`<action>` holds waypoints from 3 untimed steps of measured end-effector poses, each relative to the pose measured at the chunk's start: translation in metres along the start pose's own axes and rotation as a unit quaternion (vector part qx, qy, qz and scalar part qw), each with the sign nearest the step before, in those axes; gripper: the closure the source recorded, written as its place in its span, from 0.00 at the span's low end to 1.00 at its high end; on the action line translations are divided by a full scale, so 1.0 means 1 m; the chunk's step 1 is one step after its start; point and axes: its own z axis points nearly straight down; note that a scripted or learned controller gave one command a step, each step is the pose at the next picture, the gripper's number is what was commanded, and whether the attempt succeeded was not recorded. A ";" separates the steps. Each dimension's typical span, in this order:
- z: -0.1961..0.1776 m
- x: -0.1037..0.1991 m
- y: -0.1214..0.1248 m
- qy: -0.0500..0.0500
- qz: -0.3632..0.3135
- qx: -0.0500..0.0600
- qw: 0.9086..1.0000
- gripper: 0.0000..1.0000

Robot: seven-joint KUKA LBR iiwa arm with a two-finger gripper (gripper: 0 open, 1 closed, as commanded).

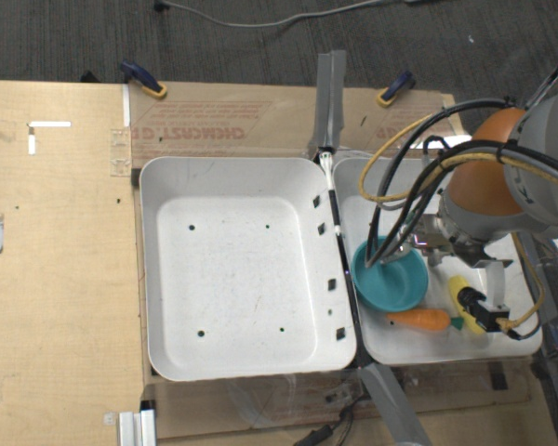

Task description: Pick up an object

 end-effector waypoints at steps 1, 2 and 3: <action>-0.001 0.013 0.107 -0.001 -0.043 -0.001 0.999 0.00; -0.015 0.005 0.109 -0.008 -0.042 -0.006 0.999 1.00; -0.112 -0.065 0.060 -0.001 -0.419 -0.001 0.908 1.00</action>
